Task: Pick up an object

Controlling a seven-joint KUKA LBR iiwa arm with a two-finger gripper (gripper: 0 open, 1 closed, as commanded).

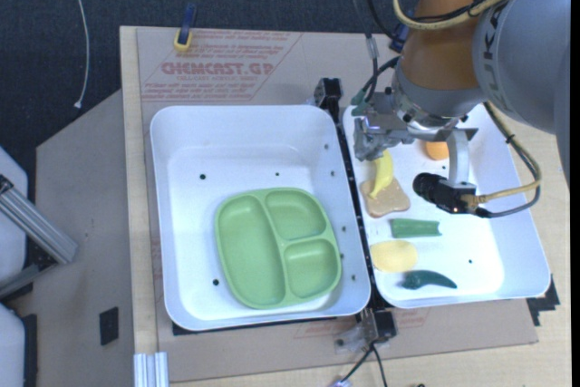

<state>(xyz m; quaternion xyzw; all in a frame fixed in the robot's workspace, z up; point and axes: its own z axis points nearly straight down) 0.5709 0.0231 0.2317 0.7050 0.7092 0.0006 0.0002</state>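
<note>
While the grey arm [489, 41] reaches in over the right bin [507, 276], the contents stand as follows

Item 1: gripper [373, 140], low over the near-left corner of the right bin, just above the yellow banana [384, 169]. Its metal fingers are seen from above and partly masked by the wrist; whether the jaws are wide, narrow or holding anything cannot be told.

Item 2: yellow banana, leaning on or overlapping the tan bread slice [385, 199], both close to the wall dividing the bins. Judged the likeliest target, being directly beneath the jaws.

Item 3: green strip [415, 228], lying flat, just below the bread slice.

Item 4: pale yellow lump [395, 256], beside the dividing wall, near the green strip.

Item 5: dark teal piece [429, 280], just beside the yellow lump, toward the bin's front edge.

Item 6: orange object [437, 149], mostly hidden behind the arm.

Item 7: left bin [181, 140], holding a green divided tray [276, 245].

Item 8: desk [145, 86], with a printed sheet [222, 63] behind the bins.

Handling note, as judgement: the pick does not yet appear made. A good descent would centre the jaws across the banana's narrow width, keeping clear of the bin wall and the bread slice so that neither is pinched along with it; the curved skin may slip, so a grip near the middle is advised
</note>
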